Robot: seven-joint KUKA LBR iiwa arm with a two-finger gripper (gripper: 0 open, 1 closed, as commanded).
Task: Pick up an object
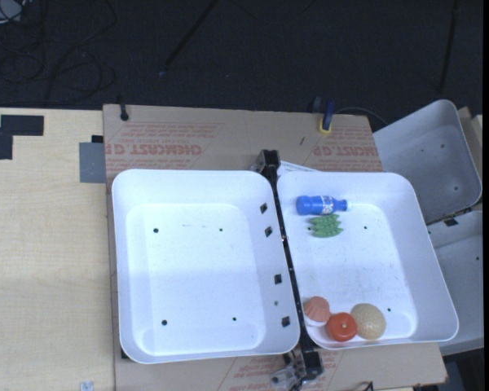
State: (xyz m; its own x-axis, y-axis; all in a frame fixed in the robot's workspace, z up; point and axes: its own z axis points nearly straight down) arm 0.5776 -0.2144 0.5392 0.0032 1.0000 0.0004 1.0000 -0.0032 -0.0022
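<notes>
White bins (130, 187), blue bottle (319, 204), green toy (326, 226), red ball (341, 327), tan ball (368, 321), pink shell (316, 309)

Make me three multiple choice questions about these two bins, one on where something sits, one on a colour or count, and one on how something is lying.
1. Where do the objects lie?
A. in the right bin
B. in the left bin
C. on the cardboard outside the bins

2. What colour is the bottle?
A. yellow
B. blue
C. black

3. How is the bottle placed?
A. standing upright
B. leaning on the orange ball
C. lying on its side

Answers:
1. A, since the blue bottle, the green toy, the orange ball, the tan ball and the pink piece all sit in the right bin.
2. B, its body is blue with a white cap.
3. C, it lies lengthwise near the far wall, apart from the orange ball.
</notes>
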